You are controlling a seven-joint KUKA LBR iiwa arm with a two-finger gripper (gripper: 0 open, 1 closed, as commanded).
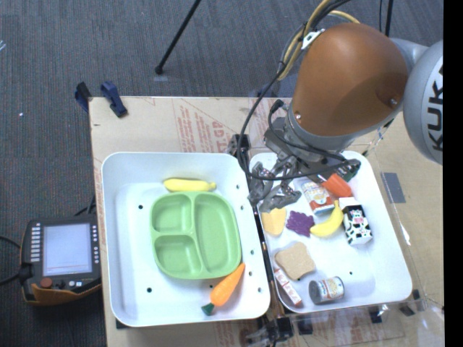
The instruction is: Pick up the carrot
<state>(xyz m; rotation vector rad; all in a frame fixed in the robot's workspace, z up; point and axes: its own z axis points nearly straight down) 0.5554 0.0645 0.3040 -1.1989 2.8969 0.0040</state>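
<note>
So the carrot [228,285] is sitting in the left bin [123,179], down at the near edge, just beside the lower right corner of the green divided plate [195,235] and maybe touching its rim, hard to say. Its long axis runs on a diagonal: the orange tip points up and to the right toward the wall between the 2 bins, and the green stem end points down-left toward the near wall. The pincer [271,194] is over in the right bin [387,266], up near its far left corner, hanging above the yellow wedge thing [273,222] and just beside the purple piece [299,223]. The arm's big orange-brown joint blocks a lot of it, so I honestly can't tell if the pincer is released or clenched, and I don't see anything caught in it. My read: the carrot lies toward the near side and a bit left of the pincer, across the divider wall, so the next move has to lift over that wall, come toward the camera, and probably twist so the jaws close across the carrot's skinny width, not along that diagonal. The plate rim right next to it looks like the main thing to bump.
</note>
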